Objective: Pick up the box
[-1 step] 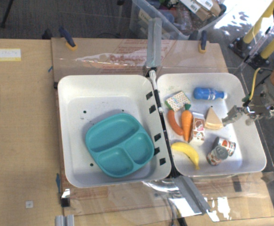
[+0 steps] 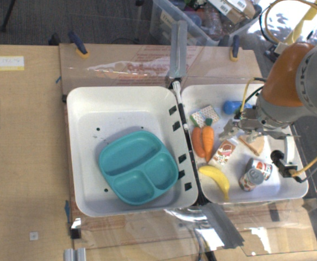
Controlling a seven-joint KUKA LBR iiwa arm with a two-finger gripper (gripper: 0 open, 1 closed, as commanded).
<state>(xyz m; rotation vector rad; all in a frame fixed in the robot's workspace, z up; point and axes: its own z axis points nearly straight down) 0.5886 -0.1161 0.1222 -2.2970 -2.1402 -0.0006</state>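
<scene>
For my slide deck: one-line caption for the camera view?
Pincer over right bin beside the box, carrot and banana.

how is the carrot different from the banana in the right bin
Colour: the carrot is orange, the banana yellow.
Shape: the carrot is thick and roughly straight; the banana is curved.
Place: the carrot lies further from the camera, close to the divider between the bins; the banana lies nearer the front wall.
Pose: the carrot runs front to back, the banana slants across the floor.
Both lie flat in the right bin, away from the end effector.
</scene>
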